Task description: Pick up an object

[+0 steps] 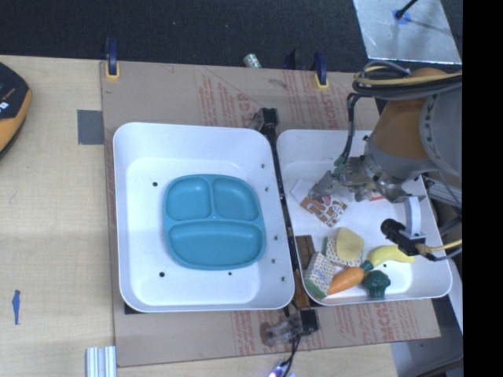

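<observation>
Gripper (328, 184) is hovering over the flat printed packet (324, 205) in the right bin (302, 149), centre-right of frame, finger spread unreadable; packet is looking light, thin, floppy and slick, so pinching a raised edge is probably best.

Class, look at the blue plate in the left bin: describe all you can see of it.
The blue plate is a rounded, light blue divided dish, plastic by its look. Raised ridges split it into three compartments: two small ones on the far side and one wide one nearer the camera. It lies flat and upright near the middle of the left bin, resting on the bin's white floor. Nothing lies in it, and nothing else touches it.
</observation>
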`<state>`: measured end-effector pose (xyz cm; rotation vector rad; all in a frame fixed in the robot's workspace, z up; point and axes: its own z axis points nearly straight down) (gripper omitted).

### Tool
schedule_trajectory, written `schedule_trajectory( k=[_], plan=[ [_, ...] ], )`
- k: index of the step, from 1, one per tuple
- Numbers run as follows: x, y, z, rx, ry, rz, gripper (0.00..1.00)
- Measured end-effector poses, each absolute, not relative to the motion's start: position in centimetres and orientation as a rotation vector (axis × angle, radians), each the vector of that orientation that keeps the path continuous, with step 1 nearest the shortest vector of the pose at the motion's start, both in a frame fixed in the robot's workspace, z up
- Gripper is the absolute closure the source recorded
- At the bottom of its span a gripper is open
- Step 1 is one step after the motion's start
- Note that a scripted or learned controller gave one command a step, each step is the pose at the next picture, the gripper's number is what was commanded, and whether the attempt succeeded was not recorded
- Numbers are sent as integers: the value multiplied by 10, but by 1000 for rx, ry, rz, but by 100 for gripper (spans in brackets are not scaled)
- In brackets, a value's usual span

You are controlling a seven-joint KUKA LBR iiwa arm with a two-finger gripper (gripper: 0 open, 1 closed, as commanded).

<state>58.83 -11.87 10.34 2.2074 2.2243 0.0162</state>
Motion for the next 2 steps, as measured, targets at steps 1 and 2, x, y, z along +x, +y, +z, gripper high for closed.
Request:
schedule_trajectory(
  k=[1,2],
  plan=[
    [665,-96,104,2202,2219,14,0],
    [667,-99,122,2190,2211,22,100]
  ],
)
